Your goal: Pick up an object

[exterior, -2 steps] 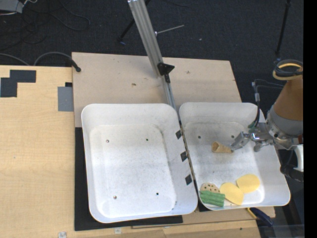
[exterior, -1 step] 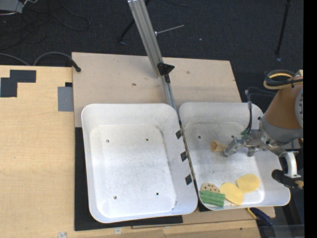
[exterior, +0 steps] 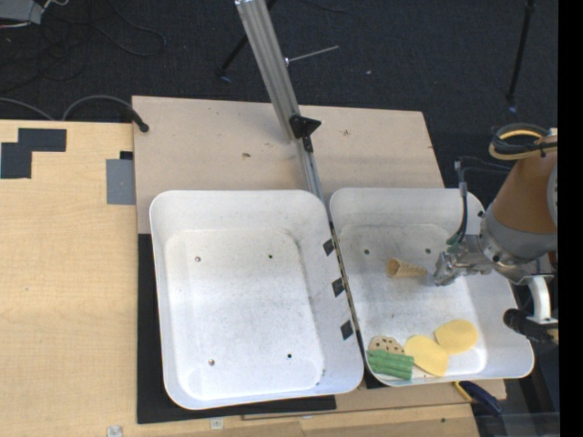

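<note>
1. Because it was small and looked like a toy ice cream cone, the little tan cone (exterior: 404,268) was probably very light and stiff, though that is only a guess.
2. It lay on its side in the right bin (exterior: 401,203), in the middle right of the frame, with its wide end to the left and its thin tip to the right.
3. Its round, sloping sides could make it roll or slip, so the best place to pinch it seemed to be across the wide end.
4. The tool (exterior: 446,269) was low in the right bin, just beside the cone's thin tip; whether it touched the cone could not be told.
5. Nothing could be seen held in the tool, and whether it was spread apart or squeezed together could not be told.
6. Other toys sat well apart at the bottom of the right bin: two yellow round pieces (exterior: 443,345), a green piece (exterior: 392,364) and a brown spotted cookie (exterior: 386,344).
</note>
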Motion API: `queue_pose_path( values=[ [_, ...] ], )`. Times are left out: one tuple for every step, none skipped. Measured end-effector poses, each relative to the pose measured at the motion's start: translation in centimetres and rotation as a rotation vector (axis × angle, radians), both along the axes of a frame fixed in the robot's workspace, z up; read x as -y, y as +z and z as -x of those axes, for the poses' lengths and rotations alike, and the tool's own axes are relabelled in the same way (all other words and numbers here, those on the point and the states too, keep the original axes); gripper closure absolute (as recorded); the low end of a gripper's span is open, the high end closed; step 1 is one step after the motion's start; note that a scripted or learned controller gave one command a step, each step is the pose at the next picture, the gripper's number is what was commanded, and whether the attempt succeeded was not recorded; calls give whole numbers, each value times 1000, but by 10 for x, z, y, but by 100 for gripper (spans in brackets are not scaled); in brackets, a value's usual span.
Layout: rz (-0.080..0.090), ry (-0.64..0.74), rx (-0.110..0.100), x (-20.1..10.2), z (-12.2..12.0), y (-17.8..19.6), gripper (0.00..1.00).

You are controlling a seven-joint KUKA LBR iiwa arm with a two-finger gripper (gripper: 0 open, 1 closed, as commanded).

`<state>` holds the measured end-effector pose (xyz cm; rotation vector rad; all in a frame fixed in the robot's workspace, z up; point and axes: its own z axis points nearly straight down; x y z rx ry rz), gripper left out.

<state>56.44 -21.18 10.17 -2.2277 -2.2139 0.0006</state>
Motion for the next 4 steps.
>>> queue_pose_path(
  values=[
    [1,8,3,-4,-8,48,100],
    [2,7,4,3,-13,93,100],
    [1,8,4,4,-13,137,100],
    [-2,10,-2,-48,-29,125,100]
  ],
)
